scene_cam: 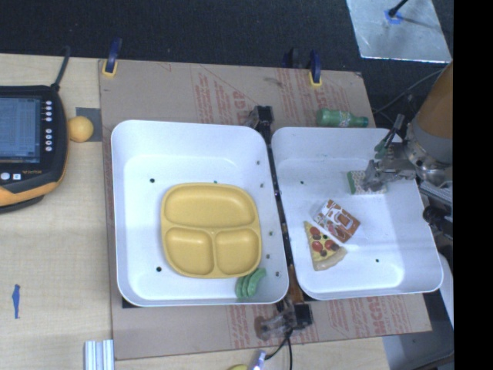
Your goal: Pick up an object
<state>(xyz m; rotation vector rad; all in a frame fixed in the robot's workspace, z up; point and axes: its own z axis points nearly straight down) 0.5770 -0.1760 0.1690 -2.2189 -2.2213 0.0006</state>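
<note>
Yellow tray (209, 228) crowding left bin (127, 206)

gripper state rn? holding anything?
Gripper: low in the right bin, over a small green item at its far side. Open or shut, and any hold: cannot be told.

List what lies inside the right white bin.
A pizza slice toy, a red-and-white packet touching it, and a small green piece at the end effector, which covers part of it.

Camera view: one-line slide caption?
Gripper low in right bin near pizza slice toy; yellow divided tray in left bin.
</note>
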